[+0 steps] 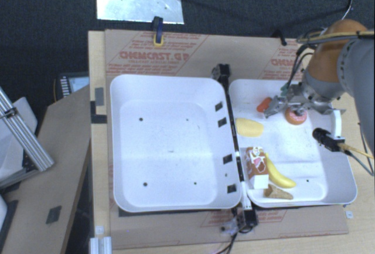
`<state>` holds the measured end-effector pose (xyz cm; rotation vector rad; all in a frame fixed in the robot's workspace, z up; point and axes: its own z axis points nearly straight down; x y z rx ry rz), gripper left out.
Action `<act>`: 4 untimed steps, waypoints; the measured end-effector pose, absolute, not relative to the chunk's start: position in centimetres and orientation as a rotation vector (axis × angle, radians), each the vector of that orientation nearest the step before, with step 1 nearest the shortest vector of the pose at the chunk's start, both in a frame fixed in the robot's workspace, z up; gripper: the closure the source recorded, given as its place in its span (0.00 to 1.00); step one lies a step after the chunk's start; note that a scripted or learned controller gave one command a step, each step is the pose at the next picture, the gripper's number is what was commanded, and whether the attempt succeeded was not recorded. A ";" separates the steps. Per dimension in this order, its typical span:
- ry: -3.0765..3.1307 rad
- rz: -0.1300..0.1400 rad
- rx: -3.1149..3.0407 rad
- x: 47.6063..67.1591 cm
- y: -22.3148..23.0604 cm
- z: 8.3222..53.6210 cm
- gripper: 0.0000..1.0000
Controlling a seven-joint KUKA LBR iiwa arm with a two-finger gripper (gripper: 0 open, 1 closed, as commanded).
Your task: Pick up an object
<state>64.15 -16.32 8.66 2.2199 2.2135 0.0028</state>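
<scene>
My gripper (288,102) hangs low over the far part of the right bin (334,188), reaching in from the right. A small red-orange object (264,105) lies just left of it, and a pink-orange ring-shaped piece (295,117) sits right beneath its near side. I cannot tell whether either one is touched. Further forward in the same bin lie a pale yellow oval piece (249,127), a yellow banana (276,174), a small brown and white box (256,166) and a tan scrap (278,192).
The left bin (123,94) stands beside the right one, joined by a black hinge strip (228,124). A black fitting with a cable (326,139) sits at the right bin's right side. Cardboard (176,53) lies under both bins.
</scene>
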 end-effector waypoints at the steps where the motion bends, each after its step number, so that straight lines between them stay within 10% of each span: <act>1: 2.233 0.023 2.222 63.9 -20.0 8.8 0.00; 2: 2.228 0.009 2.203 64.0 -20.4 10.0 1.00; 3: 2.232 0.008 2.204 63.9 -20.3 9.9 0.00; 4: 2.232 0.011 2.199 64.1 -20.2 11.0 1.00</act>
